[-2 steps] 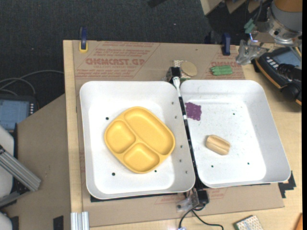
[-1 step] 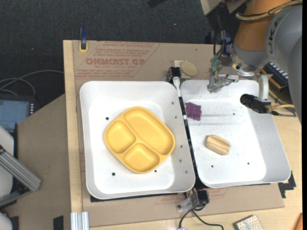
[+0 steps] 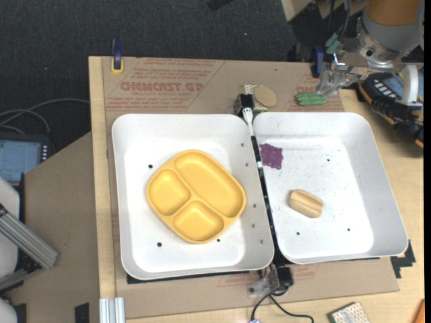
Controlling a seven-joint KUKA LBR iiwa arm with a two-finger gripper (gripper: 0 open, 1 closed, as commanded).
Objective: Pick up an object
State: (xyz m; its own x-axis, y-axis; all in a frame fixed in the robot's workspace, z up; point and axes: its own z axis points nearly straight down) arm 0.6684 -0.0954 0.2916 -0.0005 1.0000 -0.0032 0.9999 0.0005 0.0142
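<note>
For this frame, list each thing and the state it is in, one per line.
Yellow tray: flat in the left bin, right side up, compartments bare.
Tan block: lying on its side in the right bin, untouched.
Purple piece: flat in the right bin, near the divider.
Hand: above the bench, behind the right bin.

A yellow divided plate (image 3: 195,195) with three compartments lies flat in the left bin, turned askew. In the right bin rest a tan bread-roll-shaped piece (image 3: 306,203) (lying on its side) and, near the inner wall, a small purple piece (image 3: 271,155).
</note>
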